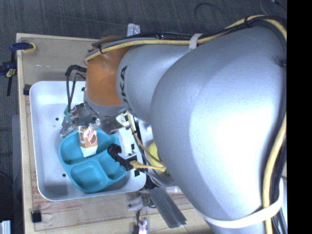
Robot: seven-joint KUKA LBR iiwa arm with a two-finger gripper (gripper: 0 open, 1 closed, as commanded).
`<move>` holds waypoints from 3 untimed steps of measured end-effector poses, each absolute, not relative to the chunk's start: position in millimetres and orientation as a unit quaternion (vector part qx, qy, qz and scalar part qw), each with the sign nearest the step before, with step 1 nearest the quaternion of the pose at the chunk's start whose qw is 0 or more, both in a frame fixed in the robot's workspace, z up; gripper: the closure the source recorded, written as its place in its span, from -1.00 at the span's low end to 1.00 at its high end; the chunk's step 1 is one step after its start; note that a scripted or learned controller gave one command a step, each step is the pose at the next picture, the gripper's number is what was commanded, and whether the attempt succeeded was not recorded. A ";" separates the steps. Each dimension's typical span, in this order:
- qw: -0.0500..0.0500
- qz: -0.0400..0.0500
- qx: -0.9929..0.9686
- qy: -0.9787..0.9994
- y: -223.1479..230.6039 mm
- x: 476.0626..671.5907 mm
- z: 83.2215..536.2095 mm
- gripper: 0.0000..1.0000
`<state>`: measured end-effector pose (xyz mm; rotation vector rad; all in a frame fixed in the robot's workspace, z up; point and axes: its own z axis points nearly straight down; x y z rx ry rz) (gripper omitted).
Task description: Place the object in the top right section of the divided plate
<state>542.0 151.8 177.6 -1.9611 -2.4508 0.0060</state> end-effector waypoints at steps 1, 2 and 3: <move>-0.004 0.003 -0.636 -0.772 204.6 478.0 92.1 -1.00; 0.001 0.001 -0.598 -0.802 207.9 476.0 196.2 -1.00; 0.001 0.002 -0.671 -0.741 201.5 535.7 167.4 -1.00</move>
